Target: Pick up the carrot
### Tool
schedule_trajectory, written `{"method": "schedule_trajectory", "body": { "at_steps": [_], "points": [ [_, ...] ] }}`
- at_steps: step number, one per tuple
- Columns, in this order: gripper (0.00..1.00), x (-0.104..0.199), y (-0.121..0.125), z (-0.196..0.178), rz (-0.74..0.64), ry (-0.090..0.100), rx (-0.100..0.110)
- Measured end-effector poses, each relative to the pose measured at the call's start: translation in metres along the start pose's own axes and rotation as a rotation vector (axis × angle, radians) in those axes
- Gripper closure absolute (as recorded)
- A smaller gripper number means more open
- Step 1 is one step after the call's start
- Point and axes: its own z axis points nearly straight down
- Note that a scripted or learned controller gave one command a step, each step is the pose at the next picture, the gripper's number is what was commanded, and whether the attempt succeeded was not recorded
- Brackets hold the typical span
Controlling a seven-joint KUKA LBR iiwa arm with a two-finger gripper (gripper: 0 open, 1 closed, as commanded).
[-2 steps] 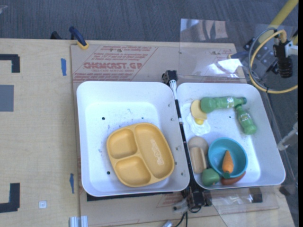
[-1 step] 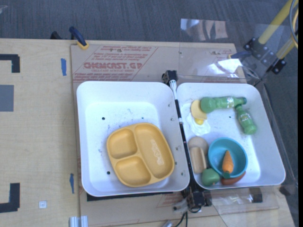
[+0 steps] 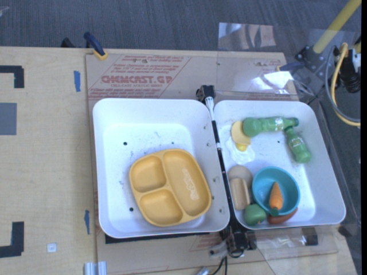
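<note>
Inside the blue bowl lies the carrot, untouched; picking it up remains. Gripper state: cannot tell.

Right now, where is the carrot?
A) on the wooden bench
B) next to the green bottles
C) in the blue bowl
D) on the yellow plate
C. The orange carrot is lying inside the blue bowl in the right bin, away from the yellow plate in the left bin.
</note>
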Motion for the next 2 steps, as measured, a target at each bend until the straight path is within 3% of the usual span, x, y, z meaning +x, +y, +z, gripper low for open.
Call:
{"method": "schedule_trajectory", "body": {
  "at_steps": [1,2],
  "points": [
    [0.0,0.001,0.023,-0.159,-0.127,0.013,-0.001],
    [0.0,0.002,0.032,0.046,-0.143,-0.005,0.004]
  ]
}}
